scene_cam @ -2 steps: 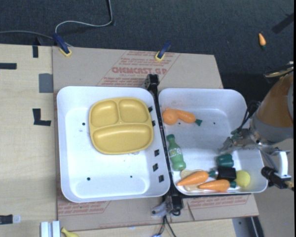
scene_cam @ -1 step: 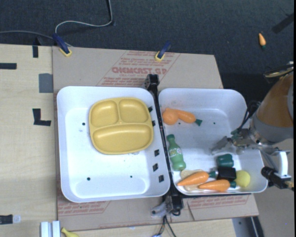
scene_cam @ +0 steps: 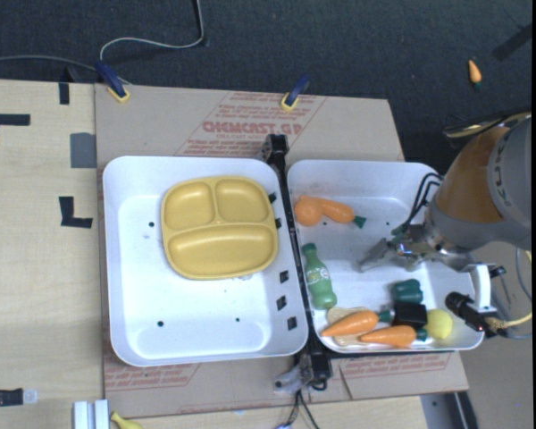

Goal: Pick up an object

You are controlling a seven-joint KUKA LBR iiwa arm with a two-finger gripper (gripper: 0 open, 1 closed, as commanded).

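Fingers (scene_cam: 372,259) spread, holding nothing, low in right bin (scene_cam: 375,179); green bottle (scene_cam: 317,277) left of fingers, carrots (scene_cam: 371,327) below.

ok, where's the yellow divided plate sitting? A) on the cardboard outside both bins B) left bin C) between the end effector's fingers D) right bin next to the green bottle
B: the yellow divided plate lies flat in the left bin, across the divider from the green bottle and carrots in the right bin.
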